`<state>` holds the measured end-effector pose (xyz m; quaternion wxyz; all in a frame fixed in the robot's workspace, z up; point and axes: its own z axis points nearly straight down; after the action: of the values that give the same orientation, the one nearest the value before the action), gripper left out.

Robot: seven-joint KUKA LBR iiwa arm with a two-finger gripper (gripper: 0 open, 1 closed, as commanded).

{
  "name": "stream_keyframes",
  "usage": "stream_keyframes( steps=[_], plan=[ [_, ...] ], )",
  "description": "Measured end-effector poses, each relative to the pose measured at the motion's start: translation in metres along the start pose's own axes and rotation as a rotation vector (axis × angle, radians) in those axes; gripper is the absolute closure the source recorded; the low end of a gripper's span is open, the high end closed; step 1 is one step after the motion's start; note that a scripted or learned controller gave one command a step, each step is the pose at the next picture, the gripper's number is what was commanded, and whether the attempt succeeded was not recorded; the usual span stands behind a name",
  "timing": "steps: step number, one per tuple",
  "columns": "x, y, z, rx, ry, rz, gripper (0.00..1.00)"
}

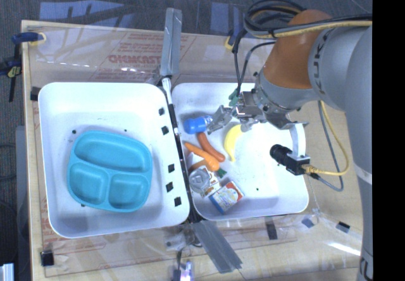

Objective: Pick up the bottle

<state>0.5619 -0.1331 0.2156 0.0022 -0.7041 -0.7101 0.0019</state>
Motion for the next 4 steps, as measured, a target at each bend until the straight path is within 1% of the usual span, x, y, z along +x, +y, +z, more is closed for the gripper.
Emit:
stream_keyframes(
  steps=[1, 2, 3, 4],
  plan=[
    [0.013, 0.062, 0.087, -0.001, -0.001, 0.046, 0.0],
    [0.016, 0.037, 0.124, -0.004, -0.006, 0.076, 0.0],
    [0.016, 0.038, 0.115, -0.003, -0.004, 0.073, 1.0],
    [0.015, 0.045, 0.066, -0.001, 0.0, 0.337, 1.0]
  ],
)
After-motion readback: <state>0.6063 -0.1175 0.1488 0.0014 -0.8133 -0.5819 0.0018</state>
